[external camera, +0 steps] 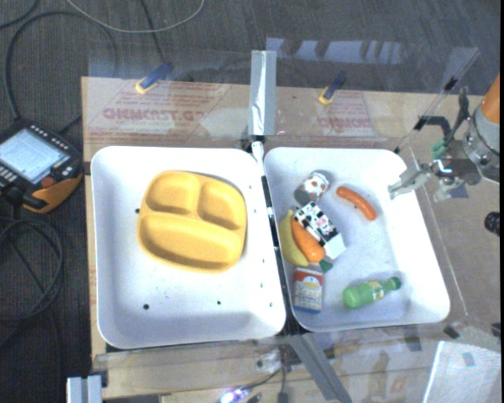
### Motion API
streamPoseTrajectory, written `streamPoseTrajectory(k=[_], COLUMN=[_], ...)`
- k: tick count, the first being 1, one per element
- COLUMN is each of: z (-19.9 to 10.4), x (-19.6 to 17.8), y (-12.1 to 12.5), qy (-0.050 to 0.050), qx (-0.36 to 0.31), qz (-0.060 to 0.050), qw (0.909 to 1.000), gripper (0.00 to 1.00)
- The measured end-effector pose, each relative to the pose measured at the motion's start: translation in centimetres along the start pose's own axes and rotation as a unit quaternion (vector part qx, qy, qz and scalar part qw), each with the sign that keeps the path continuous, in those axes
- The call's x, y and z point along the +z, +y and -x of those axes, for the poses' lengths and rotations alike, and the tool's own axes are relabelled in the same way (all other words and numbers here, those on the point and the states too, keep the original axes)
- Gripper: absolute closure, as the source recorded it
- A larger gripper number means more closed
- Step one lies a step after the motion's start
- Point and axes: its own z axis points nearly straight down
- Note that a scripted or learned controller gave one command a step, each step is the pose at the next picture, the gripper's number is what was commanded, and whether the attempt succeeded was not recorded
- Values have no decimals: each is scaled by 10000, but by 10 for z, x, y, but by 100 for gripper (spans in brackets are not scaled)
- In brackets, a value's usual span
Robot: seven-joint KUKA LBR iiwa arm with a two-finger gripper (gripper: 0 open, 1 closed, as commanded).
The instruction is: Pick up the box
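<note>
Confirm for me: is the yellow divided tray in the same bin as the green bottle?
No. The yellow divided tray lies alone in the left bin, while the green bottle lies in the right bin.

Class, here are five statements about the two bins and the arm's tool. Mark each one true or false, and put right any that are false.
1. The yellow tray lies in the left bin. True.
2. The green bottle stands upright. False: it lies on its side in the right bin.
3. The tool is over the left bin. False: it is at the right bin's right rim.
4. The box lies near the front edge of the right bin. True.
5. The sausage lies on the yellow tray. False: it lies in the right bin.
</note>
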Motion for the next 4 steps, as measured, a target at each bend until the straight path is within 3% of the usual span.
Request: streamPoseTrajectory(k=[1,2,3,4], z=[0,6,5,-24], x=[103,172,164,83], y=[74,76,76,51], qy=[-9,17,4,-5], qx=[-175,-214,-227,368], qz=[-7,38,30,1], qw=[9998,9998,9997,9993], gripper=[0,0,100,100])
